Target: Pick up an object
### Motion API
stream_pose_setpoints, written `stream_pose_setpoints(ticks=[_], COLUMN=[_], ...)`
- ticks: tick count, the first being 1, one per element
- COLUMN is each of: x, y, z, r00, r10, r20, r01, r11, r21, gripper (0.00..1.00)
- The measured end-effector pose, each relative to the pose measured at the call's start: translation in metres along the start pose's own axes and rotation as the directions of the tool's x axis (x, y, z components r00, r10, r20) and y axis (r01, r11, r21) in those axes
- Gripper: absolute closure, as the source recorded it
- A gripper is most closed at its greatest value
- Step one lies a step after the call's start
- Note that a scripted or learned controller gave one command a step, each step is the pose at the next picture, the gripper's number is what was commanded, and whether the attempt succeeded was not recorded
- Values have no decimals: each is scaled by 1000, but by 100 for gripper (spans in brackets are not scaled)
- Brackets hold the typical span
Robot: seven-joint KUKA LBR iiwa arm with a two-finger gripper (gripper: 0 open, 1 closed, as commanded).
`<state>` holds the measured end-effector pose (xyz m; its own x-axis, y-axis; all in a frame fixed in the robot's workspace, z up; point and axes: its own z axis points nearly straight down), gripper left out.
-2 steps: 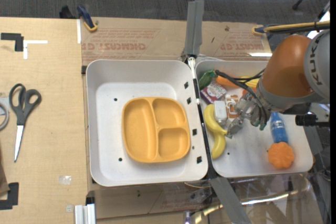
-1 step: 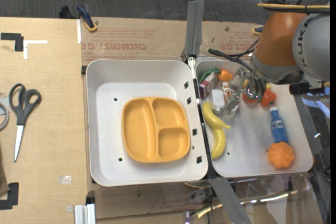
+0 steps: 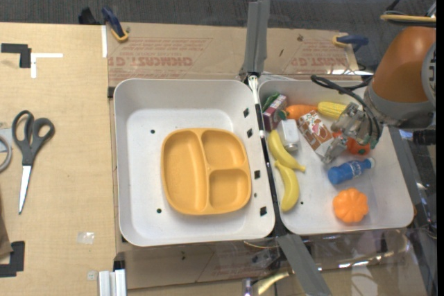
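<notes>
Over the right bin (image 3: 399,215), seen from the fixed overhead camera, the gripper (image 3: 345,134) is lowered among the clutter at about two o'clock of that bin, the arm (image 3: 406,76) reaching in from three o'clock. Whether anything is clasped, or how the hand is set, cannot be told, since its tip is lost against the items beneath it.

Candidates for picking are crowded here, presumably so that a blind descent meets something. A red-and-white packet (image 3: 316,131) lies just at nine o'clock of the gripper, and a corn cob (image 3: 331,109) at eleven o'clock. A blue bottle (image 3: 349,170) is laid at six o'clock of it, and an orange pumpkin (image 3: 349,206) farther toward six. Two bananas (image 3: 286,173) are stretched along the bin's nine o'clock wall, with a carrot (image 3: 301,111) near twelve.

A yellow divided plate (image 3: 206,170) is set at the centre of the left bin (image 3: 132,149), probably as a receiving place. Scissors (image 3: 29,149) are left on the bench (image 3: 55,218), well apart at nine o'clock.
</notes>
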<state>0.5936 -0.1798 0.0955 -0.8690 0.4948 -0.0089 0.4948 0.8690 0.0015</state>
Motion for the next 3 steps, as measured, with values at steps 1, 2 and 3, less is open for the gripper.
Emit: stream_pose_setpoints(ticks=[1,2,3], x=[49,47,91], y=[59,-10,-40], z=[2,3,3], r00=[989,997,981], r10=[150,80,193], r20=[-2,-7,-7], r01=[-150,-80,-193], r11=[989,997,981], r21=[4,2,3], gripper=[0,0,0])
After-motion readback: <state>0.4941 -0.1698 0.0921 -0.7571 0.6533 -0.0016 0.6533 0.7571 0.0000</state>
